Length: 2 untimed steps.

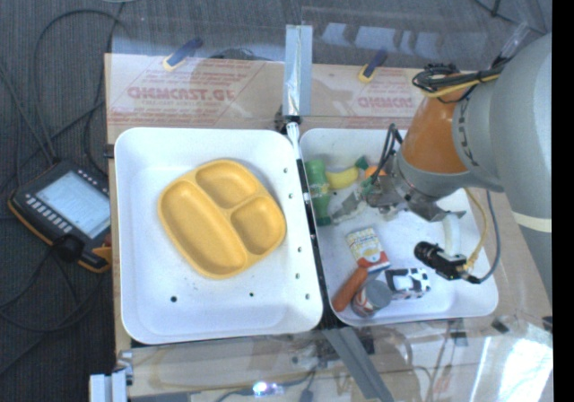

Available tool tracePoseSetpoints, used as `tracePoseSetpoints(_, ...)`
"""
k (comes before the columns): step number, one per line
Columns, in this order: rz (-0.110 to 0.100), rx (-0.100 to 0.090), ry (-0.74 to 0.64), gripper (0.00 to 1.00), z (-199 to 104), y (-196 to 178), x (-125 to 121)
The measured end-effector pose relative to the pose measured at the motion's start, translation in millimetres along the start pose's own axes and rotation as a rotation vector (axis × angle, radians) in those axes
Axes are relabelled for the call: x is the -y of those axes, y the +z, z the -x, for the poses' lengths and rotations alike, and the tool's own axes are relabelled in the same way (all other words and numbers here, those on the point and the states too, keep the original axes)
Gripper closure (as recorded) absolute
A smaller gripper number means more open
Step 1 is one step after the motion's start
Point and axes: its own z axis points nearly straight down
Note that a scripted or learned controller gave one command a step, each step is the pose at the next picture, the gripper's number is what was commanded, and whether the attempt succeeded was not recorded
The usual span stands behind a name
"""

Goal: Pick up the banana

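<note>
Banana [342, 179]: small, yellow, upper left of the right bin [480, 301], just beside a green item [317, 181].
Handling: probably a light toy, stiff and smooth, so apt to slip; best pinched across the middle of the curve.
End effector [369, 197]: low in the right bin, just right of the banana; grip state impossible to tell.
Right bin contents: small carton [363, 246], orange carrot-like piece [346, 289], grey lid [374, 294], black-and-white toy [408, 282].
Left bin [143, 301]: yellow divided plate [222, 216], centre of the frame.
</note>
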Motion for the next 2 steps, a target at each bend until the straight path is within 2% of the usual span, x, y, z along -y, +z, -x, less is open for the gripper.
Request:
tracePoseSetpoints(1,-0.004,-0.002,-0.071,0.0,5,1,-45)
tracePoseSetpoints(2,-0.018,-0.001,0.142,0.0,4,3,-86)
